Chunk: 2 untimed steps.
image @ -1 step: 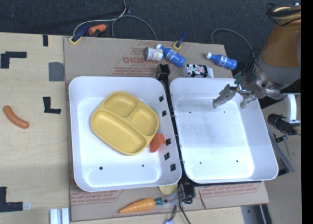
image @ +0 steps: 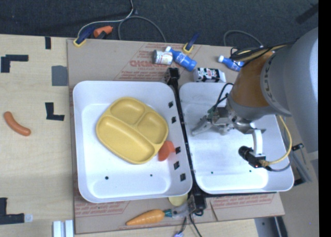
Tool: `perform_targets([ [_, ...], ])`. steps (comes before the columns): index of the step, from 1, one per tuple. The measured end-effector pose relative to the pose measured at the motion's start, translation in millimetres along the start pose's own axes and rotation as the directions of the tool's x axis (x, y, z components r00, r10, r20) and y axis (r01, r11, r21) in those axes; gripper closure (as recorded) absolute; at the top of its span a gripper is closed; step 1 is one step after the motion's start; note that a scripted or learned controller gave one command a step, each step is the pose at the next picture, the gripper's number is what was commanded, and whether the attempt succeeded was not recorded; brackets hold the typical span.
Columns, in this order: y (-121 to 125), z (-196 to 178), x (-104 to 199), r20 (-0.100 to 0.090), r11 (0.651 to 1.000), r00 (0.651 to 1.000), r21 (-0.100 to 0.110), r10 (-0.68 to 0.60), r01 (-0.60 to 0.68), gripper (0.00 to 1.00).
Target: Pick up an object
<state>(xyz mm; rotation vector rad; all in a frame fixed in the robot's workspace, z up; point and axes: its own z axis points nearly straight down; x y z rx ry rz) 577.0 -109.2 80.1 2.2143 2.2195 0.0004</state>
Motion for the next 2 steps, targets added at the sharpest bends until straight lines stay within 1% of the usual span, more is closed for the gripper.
perform_targets([
  [1,20,-41,10,-0.005,1.000,1.000,0.002,0.000,0.000,0.00],
  [2,57,-3,13,-0.005,1.000,1.000,0.006,0.001,-0.001,0.00],
])
